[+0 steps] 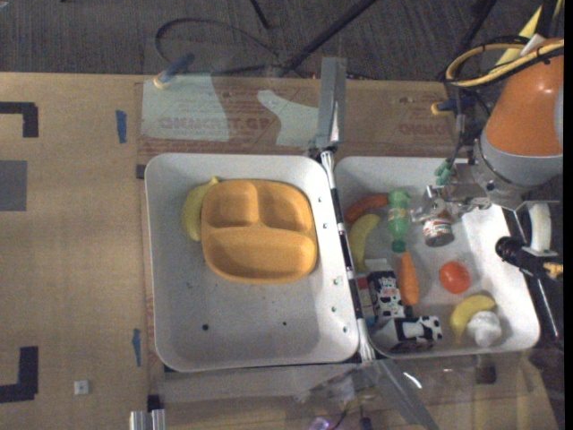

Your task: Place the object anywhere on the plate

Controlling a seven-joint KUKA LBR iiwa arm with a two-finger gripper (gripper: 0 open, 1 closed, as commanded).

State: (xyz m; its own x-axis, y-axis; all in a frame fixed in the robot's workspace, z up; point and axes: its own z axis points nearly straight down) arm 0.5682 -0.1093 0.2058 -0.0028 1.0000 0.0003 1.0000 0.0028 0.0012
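Where the two white bins meet at frame centre, orange sectioned plate (259, 229) lying flat in the upper half of the left bin (242, 330), three compartments facing up. Yellow banana (192, 211) tucked against the plate's left edge, partly under it. Right bin (515, 240) crowded: green bottle (397, 219) upright-left of centre, a second banana (362, 237) and a red-orange piece (365, 207) beside the dividing wall, carrot (408, 279) just below the bottle, small can (438, 231) with a red band near the bin's upper middle, red tomato (455, 277) to its lower right, third banana (472, 310) touching a white object (484, 330) in the lower right corner, two black-and-white cow-patterned cartons (401, 316) along the lower left. Grey arm with orange band entering at upper right; gripper (440, 206) poised directly over the can, touching or just above it, contact not resolvable. Whether the gripper is spread or pressed together: cannot tell. Nothing resting on the plate.
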